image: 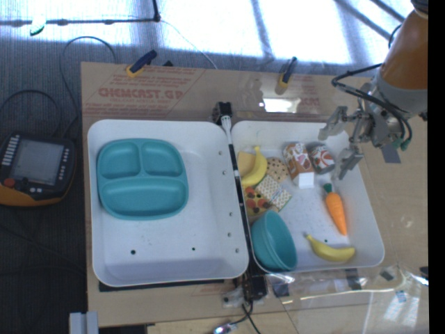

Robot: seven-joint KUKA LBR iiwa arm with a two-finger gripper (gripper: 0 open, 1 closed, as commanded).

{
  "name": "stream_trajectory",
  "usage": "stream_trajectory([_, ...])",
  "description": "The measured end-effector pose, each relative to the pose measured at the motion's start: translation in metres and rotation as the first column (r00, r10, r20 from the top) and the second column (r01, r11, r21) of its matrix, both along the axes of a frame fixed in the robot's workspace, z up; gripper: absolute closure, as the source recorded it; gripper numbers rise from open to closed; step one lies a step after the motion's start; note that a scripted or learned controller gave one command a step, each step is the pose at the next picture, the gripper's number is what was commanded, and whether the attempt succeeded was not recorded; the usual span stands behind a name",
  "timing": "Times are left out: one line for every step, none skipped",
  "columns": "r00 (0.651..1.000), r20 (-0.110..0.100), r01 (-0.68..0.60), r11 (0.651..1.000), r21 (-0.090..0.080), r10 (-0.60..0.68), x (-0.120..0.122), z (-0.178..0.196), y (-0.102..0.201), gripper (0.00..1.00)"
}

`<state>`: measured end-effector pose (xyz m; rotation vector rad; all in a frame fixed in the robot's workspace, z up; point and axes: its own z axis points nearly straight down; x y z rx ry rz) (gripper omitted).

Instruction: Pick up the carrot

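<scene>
Two white bins side by side on the tabletop (pixel 174 89). Left bin (pixel 104 249): one teal divided tray (pixel 142 177), three compartments, nothing in them. Right bin (pixel 365 221): one carrot (pixel 336 211), orange with a green top, lying near the right wall, top end pointing toward the far side; two bananas, one (pixel 253 166) at the divider edge, one (pixel 331 250) near the front right corner, just beside the carrot's tip; one teal bowl (pixel 272 241) tilted at the front left; one small white block (pixel 305 180); a cluster of packets and patterned pieces (pixel 300 157) around the middle, too small to identify.

One hand (pixel 350 142) over the far right corner of the right bin, fingers spread wide, nothing between them. Carrot lies apart from it, toward the front.

Two yellow-handled clamps, one (pixel 141 62) and another (pixel 285 77), on the far edge of the board. Red lettering on the board reads roughly "CHEMCAST GP"; partly washed out. One pendant (pixel 33 167) with a screen on the floor to the left, cable trailing.
</scene>
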<state>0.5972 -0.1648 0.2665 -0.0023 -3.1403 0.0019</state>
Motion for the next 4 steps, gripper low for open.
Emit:
stream_trajectory([0.968, -0.005, -0.250, 0.968, 0.005, 0.250, -0.035, -0.112, -0.016, 0.00])
stream_trajectory([0.935, 0.012, -0.353, 0.936, 0.001, 0.353, -0.065, -0.176, -0.056, 0.00])
stream_trajectory([0.935, 0.016, -0.355, 0.935, -0.005, 0.355, -0.062, -0.166, -0.055, 1.00])
stream_trajectory([0.935, 0.013, -0.355, 0.935, -0.004, 0.355, -0.061, -0.160, -0.054, 1.00])
